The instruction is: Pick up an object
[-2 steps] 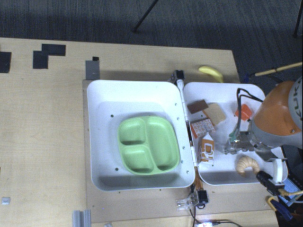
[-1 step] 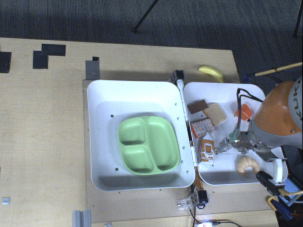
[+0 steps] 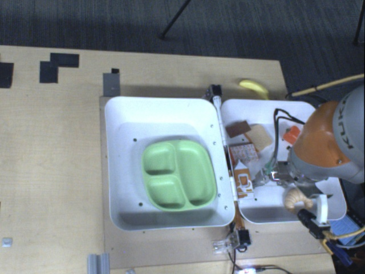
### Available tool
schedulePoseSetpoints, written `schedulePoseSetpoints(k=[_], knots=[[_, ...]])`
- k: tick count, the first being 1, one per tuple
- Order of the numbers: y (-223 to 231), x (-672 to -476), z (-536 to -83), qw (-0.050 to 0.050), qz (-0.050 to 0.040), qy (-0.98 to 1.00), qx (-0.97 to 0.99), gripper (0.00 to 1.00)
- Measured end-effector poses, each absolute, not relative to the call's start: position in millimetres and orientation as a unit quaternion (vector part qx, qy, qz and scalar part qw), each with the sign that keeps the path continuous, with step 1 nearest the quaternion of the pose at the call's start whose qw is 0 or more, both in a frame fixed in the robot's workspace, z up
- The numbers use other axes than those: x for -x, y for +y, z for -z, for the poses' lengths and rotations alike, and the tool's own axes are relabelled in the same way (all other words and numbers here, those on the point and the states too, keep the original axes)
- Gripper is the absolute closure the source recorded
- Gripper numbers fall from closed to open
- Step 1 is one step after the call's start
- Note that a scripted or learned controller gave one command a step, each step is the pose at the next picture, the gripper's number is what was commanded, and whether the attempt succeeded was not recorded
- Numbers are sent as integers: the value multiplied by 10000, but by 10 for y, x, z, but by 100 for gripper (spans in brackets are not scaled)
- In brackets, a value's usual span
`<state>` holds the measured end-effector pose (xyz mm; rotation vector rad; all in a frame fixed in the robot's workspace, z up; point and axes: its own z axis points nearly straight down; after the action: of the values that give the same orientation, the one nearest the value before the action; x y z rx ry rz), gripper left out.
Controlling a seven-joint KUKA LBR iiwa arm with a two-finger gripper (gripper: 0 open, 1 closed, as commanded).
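Cardboard-brown and orange scraps lie cluttered in the right-hand white bin, beside a tan block, a dark brown piece and a small orange-red item. Over that bin the grey-and-orange arm reaches down, its hand low among the clutter; how it is set cannot be told. Left of that bin, a green divided tray rests in the neighbouring bin on the tabletop.

Even, fairly bright overhead light falls on the worktop. The left bin glares near white along its rim, with soft grey shadow inside its near wall. The whole frame is slightly soft and grainy; the floor behind that bin lies dimmer.
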<state>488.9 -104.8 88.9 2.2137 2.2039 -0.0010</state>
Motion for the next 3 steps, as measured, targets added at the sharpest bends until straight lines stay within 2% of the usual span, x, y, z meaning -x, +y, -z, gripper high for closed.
schedulePoseSetpoints(k=[1,2,3], knots=[[-1002,-4910,-987,75,-33,7075,-7067,100],[-1880,-6089,-863,36,-12,7091,-7051,100],[-2055,-6705,-1739,34,-18,7098,-7044,100]])
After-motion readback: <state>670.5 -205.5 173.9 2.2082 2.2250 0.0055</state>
